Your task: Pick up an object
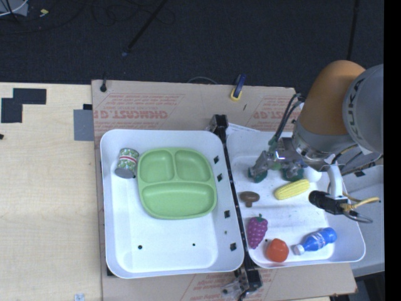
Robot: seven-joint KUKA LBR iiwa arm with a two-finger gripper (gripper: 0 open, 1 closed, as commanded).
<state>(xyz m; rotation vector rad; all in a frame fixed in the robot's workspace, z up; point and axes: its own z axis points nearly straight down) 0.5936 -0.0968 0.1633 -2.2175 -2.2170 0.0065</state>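
The end effector point(270, 167) hangs low over the upper part of the right bin point(357, 246), its two fingers spread apart with nothing between them, one tip close to the bin floor at its left. Just to its right and slightly nearer me lies the corn cob point(292, 189); below it sits the brown mushroom point(249, 198), and further below that are the purple grapes point(256, 230), the tomato point(276, 250) and the blue bottle point(316, 240). Well off to its left, in the left bin point(163, 256), rest the green divided plate point(176, 183) and a small can point(126, 162) touching the plate's edge.
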